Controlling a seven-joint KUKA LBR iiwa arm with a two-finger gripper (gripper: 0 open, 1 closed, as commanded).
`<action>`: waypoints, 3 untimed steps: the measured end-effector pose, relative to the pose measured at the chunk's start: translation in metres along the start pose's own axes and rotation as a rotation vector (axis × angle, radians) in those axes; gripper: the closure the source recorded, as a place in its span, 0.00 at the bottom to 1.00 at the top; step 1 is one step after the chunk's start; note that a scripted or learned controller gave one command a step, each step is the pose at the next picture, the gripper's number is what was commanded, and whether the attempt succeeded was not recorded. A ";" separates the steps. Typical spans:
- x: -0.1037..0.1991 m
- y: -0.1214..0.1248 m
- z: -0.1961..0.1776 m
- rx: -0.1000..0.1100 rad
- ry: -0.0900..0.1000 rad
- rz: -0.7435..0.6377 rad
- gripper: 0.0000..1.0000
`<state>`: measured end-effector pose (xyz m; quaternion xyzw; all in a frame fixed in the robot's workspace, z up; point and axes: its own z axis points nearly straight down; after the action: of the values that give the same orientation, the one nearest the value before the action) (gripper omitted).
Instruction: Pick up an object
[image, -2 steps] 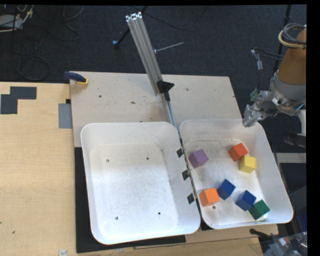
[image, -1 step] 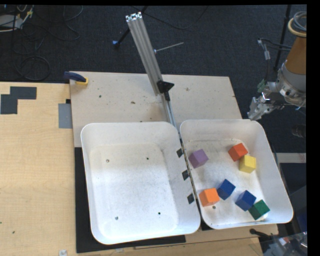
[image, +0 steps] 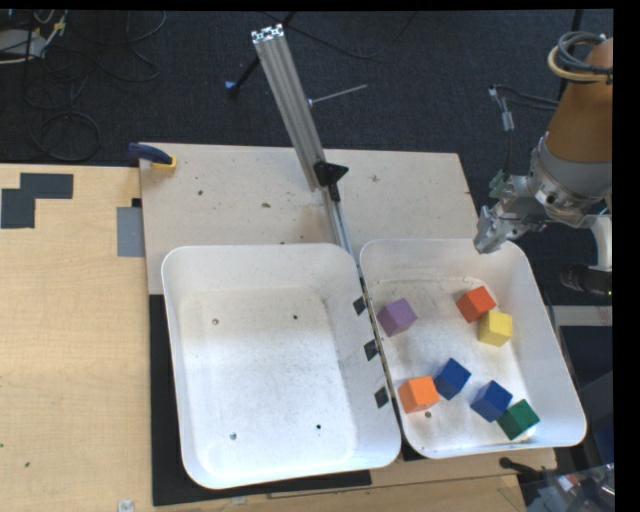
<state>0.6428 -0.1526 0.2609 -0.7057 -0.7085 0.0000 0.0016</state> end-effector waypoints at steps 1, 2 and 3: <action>0.041 -0.023 0.006 0.002 0.000 0.001 1.00; 0.094 -0.034 0.020 0.003 0.001 0.000 1.00; 0.145 -0.045 0.015 0.003 0.001 0.000 1.00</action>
<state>0.5973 -0.0078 0.2463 -0.7057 -0.7085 0.0007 0.0028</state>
